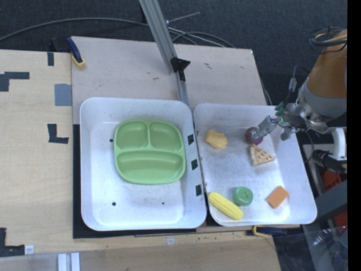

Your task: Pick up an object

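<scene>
The right bin (293, 168) holds several toy foods: a yellow lump (216, 139), a small dark red piece (250, 134), a tan wedge (262, 155), a green round piece (243, 195), an orange block (277, 197) and a corn cob (225, 205). My gripper (272, 134) hangs over the bin's upper right part, open, with nothing between its fingers. Its left fingertip (259, 133) sits right beside the dark red piece, just above the tan wedge.
The left bin (96, 196) carries a green divided plate (149, 151). A slanted metal post (161, 30) rises behind the bins, where they meet. Cables run across the dark floor at the back. The arm's orange band (330, 66) is at the right edge.
</scene>
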Available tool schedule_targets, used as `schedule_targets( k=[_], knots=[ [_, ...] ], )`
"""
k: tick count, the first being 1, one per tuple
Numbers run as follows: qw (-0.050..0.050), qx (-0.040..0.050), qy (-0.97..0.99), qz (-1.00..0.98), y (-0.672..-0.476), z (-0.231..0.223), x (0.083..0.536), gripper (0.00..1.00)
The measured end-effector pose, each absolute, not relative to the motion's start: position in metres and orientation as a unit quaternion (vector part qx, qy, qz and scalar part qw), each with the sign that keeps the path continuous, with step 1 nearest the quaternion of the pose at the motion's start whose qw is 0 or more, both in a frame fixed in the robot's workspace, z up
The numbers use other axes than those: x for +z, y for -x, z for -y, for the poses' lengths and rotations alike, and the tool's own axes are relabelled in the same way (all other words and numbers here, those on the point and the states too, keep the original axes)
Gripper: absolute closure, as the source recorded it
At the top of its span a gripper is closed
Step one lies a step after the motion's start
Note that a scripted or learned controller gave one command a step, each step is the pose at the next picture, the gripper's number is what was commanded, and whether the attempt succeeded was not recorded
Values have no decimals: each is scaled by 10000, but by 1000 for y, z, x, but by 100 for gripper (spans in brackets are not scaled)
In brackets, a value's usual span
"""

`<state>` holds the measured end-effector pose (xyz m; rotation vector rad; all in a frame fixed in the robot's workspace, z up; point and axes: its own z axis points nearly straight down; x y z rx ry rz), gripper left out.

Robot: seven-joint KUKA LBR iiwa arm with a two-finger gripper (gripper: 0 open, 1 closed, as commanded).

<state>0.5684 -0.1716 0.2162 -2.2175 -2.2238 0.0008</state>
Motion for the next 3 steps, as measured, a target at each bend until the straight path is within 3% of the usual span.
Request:
schedule_targets(
  k=[1,2,3],
  knots=[
    [7,3,7060,7082,-568,172,216,0],
    [32,25,7064,7078,-562,167,153,0],
    [-12,13,7068,7074,-553,171,106,0]
  ],
)
